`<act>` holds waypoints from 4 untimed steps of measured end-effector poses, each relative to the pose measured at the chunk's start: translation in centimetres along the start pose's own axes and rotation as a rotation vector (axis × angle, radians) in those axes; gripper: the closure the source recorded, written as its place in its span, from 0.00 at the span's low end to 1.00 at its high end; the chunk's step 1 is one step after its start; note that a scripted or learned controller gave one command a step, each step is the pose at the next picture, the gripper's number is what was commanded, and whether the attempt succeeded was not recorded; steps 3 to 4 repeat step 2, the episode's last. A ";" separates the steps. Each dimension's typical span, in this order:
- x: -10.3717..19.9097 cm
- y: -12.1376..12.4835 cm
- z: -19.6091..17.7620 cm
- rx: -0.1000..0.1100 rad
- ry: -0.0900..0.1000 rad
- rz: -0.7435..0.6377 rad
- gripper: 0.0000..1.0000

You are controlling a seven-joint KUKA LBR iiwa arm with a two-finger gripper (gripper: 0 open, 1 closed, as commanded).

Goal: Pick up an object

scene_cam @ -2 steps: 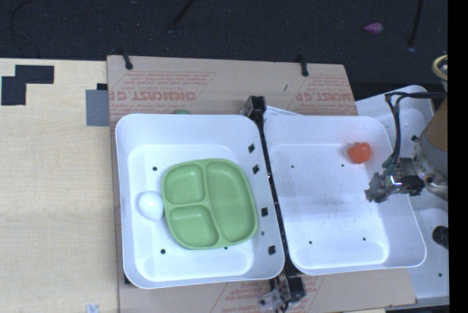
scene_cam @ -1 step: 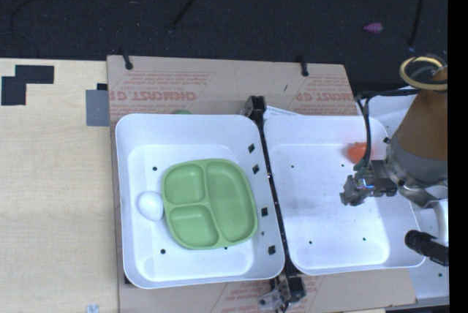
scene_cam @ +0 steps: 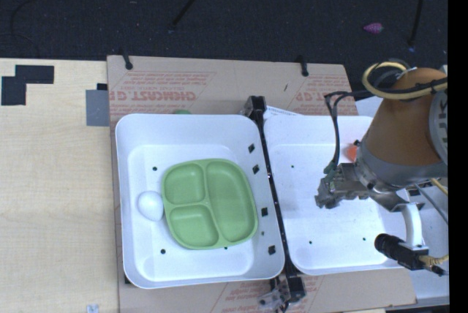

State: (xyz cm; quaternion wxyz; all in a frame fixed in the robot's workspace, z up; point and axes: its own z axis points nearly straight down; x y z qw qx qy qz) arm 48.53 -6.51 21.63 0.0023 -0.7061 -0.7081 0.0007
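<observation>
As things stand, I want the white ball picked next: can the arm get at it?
Probably yes. The white ball lies open from above in the left bin, beside the green tray. The gripper is over the right bin, so it must cross the divider.

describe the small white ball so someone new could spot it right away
Start at the left white bin, the one holding the green divided plate. The small white ball sits on the bin floor against the plate's left edge. It is the one round, plain white thing there, far smaller than the plate.

One fixed overhead camera, slanted down, both white bins [scene_cam: 135,136] in frame, arm [scene_cam: 402,136] entering from right
</observation>
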 end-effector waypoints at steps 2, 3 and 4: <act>10.3 0.4 -1.5 -0.001 0.000 -0.003 1.00; 10.3 0.4 -1.5 -0.001 0.000 -0.003 1.00; 10.3 0.4 -1.5 -0.001 0.000 -0.003 1.00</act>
